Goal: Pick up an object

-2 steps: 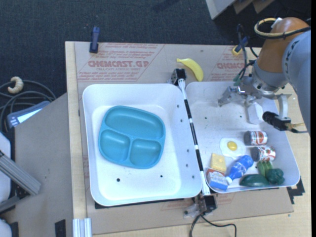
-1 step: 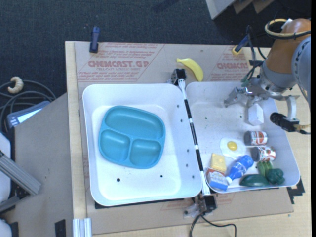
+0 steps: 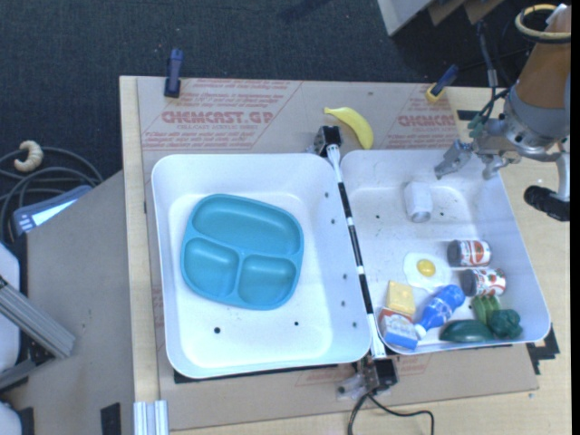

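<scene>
My gripper (image 3: 472, 164) hangs over the far right corner of the right bin (image 3: 381, 184), fingers spread open with nothing between them. A white cylinder (image 3: 418, 200) lies on the bin floor just below and left of it. Toward the near end of the same bin lie a fried-egg toy (image 3: 422, 267), two small cans (image 3: 468, 253) (image 3: 485, 283), a yellow block (image 3: 401, 295), a blue bottle (image 3: 439, 306), a red-and-white packet (image 3: 397, 328) and green vegetables (image 3: 494, 315).
The left bin (image 3: 172, 198) holds a blue divided plate (image 3: 242, 250). A banana (image 3: 352, 124) lies on the cardboard behind the bins. Blue clamps (image 3: 173, 71) (image 3: 441, 83) sit at the board's far edge. Cables (image 3: 36, 175) lie off to the left.
</scene>
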`<state>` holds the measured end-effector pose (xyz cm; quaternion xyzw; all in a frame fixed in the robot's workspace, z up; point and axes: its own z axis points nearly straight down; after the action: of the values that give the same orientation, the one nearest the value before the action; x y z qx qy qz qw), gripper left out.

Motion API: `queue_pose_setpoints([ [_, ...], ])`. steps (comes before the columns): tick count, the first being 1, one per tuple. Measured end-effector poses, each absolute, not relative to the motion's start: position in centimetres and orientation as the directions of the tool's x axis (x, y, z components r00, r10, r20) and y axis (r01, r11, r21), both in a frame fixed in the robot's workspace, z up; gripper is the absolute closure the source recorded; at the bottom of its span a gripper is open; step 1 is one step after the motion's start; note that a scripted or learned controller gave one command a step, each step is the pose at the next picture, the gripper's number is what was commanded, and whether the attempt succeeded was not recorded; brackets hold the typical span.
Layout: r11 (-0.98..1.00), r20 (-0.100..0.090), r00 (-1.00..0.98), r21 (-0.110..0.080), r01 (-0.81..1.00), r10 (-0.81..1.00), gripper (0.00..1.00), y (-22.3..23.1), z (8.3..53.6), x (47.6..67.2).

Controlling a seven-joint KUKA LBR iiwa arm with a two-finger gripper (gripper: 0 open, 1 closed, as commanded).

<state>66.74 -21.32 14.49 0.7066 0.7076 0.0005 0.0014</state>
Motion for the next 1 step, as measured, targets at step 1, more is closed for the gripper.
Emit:
queue_pose_setpoints([
  [1,-0.001,0.0,0.001,-0.001,1.0,1.0,0.0,-20.09,13.76,61.5],
])
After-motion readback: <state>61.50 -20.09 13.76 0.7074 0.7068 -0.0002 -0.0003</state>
